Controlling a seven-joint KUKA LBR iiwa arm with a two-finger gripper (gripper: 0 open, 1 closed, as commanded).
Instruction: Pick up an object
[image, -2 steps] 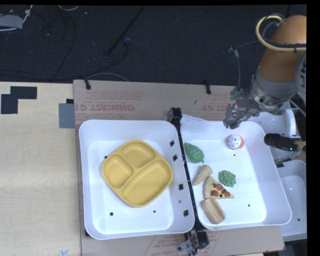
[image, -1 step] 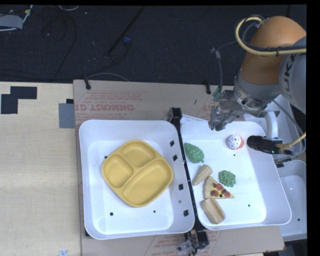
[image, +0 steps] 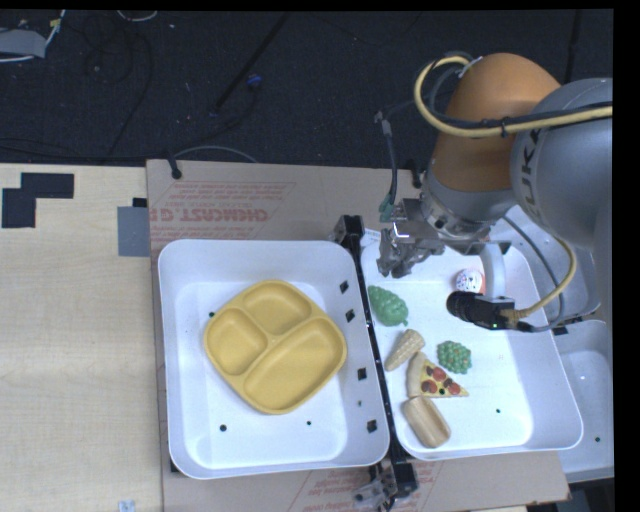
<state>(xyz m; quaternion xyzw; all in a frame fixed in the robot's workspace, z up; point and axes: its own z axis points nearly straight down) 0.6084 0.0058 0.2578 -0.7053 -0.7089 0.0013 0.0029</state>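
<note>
My gripper (image: 396, 262) hangs over the far left corner of the right bin (image: 545, 420), just above and behind a green leafy toy vegetable (image: 388, 305). Nothing shows between its fingers. Below lie a pale corn cob (image: 404, 349), a pizza slice (image: 436, 379), a bread roll (image: 426, 421) and a green bumpy piece (image: 454, 355). A white and red ball (image: 469, 281) sits near the bin's far side, partly behind a black part of the arm.
The left bin (image: 190, 420) holds a yellow divided plate (image: 276, 345). A black divider (image: 366, 340) runs between the two bins. The grey arm with its orange band (image: 495, 120) covers the far right of the bench.
</note>
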